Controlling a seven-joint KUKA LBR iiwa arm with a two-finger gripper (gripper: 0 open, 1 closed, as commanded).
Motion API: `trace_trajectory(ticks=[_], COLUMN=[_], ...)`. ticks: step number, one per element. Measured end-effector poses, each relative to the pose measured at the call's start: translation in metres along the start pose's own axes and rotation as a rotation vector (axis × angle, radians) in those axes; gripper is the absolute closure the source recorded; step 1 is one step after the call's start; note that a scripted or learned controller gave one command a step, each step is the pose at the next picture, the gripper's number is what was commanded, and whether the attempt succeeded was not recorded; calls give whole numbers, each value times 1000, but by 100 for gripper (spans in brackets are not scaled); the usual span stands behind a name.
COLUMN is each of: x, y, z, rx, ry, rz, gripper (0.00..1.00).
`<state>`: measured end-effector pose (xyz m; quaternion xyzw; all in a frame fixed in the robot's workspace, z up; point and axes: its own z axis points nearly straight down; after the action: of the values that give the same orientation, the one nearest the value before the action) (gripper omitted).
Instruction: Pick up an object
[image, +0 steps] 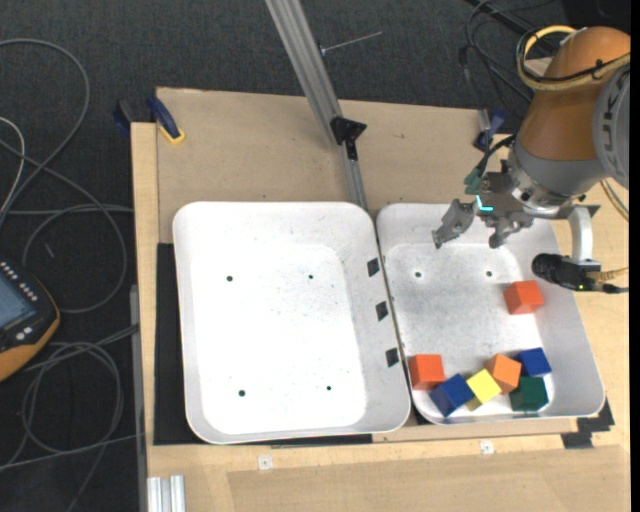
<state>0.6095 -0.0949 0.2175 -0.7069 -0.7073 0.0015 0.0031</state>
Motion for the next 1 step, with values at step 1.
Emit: trace_trajectory(ticks=[1], x=[0], y=[1], z=[-2], rx=[-4], ry=[-1], rz=[0], gripper=[0])
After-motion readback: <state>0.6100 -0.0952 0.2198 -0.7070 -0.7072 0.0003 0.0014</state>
